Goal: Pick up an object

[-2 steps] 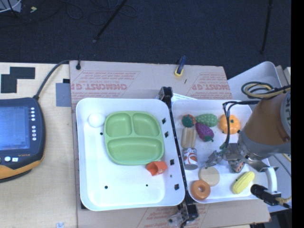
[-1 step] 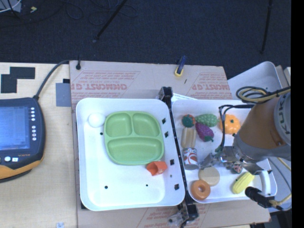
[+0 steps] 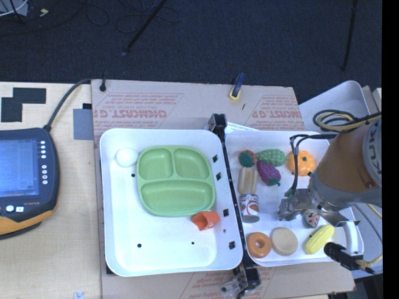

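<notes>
Worktop (image 3: 62,254) carries two white bins side by side on cardboard; a handheld control tablet (image 3: 25,182) lies at far left. Arm (image 3: 349,167) reaches in from the right, low over the right bin (image 3: 268,260). Left bin (image 3: 118,254) holds a green divided plate (image 3: 174,180), a small orange piece (image 3: 206,219) just below the plate's corner, and a white ball (image 3: 126,157) at upper left. Right bin holds the candidate items: a tan cylinder (image 3: 247,180) above a small can (image 3: 249,207) along the left wall; a teal piece (image 3: 247,159), a green bumpy vegetable (image 3: 272,157), a purple piece (image 3: 269,172) and an orange fruit (image 3: 303,163) clustered at the top; a doughnut (image 3: 259,244), a beige disc (image 3: 284,241) and a yellow corn cob (image 3: 319,238) along the bottom. Pincer (image 3: 292,209) sits down in the middle of the right bin, on bare floor between the can and a small speckled item (image 3: 311,218); cannot tell whether it is wide or narrow, and nothing is visibly held. Judgement: no target clearly selected yet. Risks: closing here likely catches only air, since the nearest items lie beside rather than under it; a sideways shift could knock the can over or push the speckled item against the corn; crowding at the top invites a double grab or a slip.
</notes>
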`<state>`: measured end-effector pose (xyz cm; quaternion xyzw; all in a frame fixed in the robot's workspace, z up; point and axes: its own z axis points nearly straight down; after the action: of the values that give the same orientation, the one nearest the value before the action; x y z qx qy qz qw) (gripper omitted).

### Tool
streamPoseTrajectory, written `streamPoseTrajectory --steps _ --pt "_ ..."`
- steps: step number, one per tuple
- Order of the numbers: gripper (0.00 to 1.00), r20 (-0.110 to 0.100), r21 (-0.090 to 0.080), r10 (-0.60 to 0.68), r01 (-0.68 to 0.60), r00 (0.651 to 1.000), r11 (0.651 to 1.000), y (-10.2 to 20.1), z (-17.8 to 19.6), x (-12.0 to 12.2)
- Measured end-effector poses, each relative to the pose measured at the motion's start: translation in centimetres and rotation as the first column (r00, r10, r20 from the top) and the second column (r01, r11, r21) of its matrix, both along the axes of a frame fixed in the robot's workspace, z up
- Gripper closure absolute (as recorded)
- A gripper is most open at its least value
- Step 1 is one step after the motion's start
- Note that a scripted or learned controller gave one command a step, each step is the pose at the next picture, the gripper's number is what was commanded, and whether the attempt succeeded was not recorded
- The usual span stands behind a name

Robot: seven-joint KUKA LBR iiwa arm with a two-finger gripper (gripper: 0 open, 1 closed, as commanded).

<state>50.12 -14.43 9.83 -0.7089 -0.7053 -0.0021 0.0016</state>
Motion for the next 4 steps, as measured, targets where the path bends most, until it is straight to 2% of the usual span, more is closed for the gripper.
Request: streamPoseTrajectory --steps 1,2,3,4 --pt "1.00 -0.002 -0.005 0.006 -0.006 1.000 1.000 -0.6 4.7 0.9" --pt "1.00 -0.002 -0.005 0.005 -0.005 1.000 1.000 -0.8 9.4 0.0" --pt "1.00 -0.003 -0.005 0.007 -0.007 1.000 1.000 -0.9 12.9 0.1" --pt "1.00 -0.004 -0.003 0.011 -0.011 1.000 1.000 4.0 13.6 3.3"
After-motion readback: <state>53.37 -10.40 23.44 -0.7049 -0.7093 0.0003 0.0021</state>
